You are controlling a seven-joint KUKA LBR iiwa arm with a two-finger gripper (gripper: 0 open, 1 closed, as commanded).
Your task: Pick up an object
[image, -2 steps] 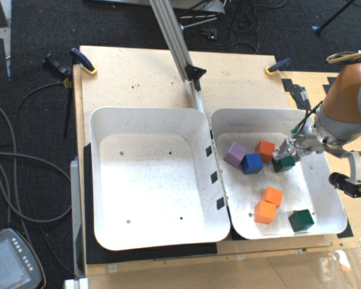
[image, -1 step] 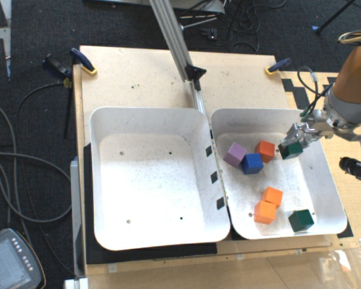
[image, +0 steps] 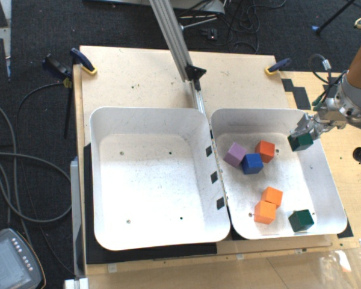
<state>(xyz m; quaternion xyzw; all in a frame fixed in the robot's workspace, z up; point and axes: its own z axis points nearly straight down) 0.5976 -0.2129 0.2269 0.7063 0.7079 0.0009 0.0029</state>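
Reaching in from the right edge of the counter [image: 144, 77], the grey arm's end effector [image: 305, 135] grips a dark green cube [image: 301, 141] between its fingers, holding it above the upper right rim of the right bin [image: 325, 179]. The cube appears lifted clear of the bin floor, though how far above the rim it hangs cannot be told from this slanted view.

Inside the right bin, six other pieces lie scattered. A purple cube [image: 234, 154] sits near the bin's left wall, touching a blue cube [image: 251, 163] just to its lower right. An orange cube [image: 265, 150] rests just beside the blue one, on its upper right side. Lower in the same bin, two more orange cubes touch each other: one [image: 272, 195] sits above and slightly right of the other [image: 265, 212]. A second dark green cube [image: 301, 220] lies in the bin's lower right corner, near the lower orange pair.

To the left of the right bin, the left bin [image: 102, 161] stands edge to edge with it. A slanted metal pole [image: 168, 26] crosses the top of the counter and ends near the seam where the bins meet. Two yellow-and-blue clamps [image: 83, 62] [image: 278, 66] pin the counter's far corners.
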